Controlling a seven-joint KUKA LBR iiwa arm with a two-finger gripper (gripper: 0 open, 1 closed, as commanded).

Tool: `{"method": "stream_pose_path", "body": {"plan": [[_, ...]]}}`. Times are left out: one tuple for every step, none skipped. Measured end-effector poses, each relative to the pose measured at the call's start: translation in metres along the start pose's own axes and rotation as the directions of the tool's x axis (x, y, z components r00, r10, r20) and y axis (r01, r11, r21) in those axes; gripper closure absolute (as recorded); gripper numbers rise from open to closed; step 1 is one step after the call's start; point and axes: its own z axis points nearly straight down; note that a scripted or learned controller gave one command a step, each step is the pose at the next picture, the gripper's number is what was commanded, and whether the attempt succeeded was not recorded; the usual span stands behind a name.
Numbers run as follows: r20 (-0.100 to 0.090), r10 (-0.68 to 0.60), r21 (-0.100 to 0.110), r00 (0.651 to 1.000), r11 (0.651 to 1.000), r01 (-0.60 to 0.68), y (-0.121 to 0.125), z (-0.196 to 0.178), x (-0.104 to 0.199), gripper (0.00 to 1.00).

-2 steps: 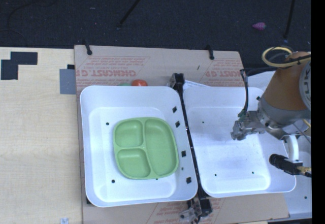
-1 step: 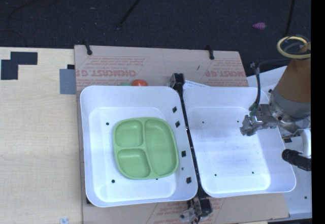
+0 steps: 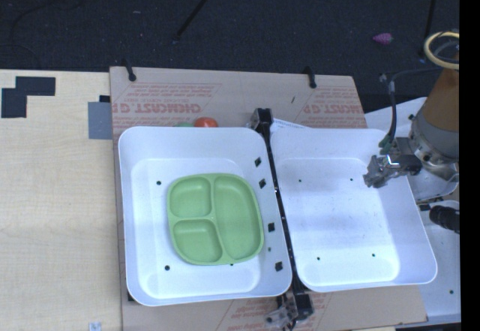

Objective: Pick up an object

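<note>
I'm seeing the gripper (image 3: 380,170) hanging over the right bin's (image 3: 420,277) far right edge — too blurry, can't tell its state — green divided plate (image 3: 215,218) lying in the left bin (image 3: 142,277).

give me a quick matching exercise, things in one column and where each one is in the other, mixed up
Things:
1. green plate
2. gripper
3. red ball
4. black clips

Places:
A. behind the left bin's far rim, on the cardboard
B. along the seam between the two bins
C. lying in the left bin
D. over the right bin's right side

Pairs: 1-C, 2-D, 3-A, 4-B
</note>
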Motion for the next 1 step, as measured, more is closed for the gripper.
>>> {"method": "stream_pose_path", "body": {"plan": [[-0.002, -0.002, 0.005, 1.000, 1.000, 0.002, 0.0146, 0.0101, 0.0430, 1.00]]}}
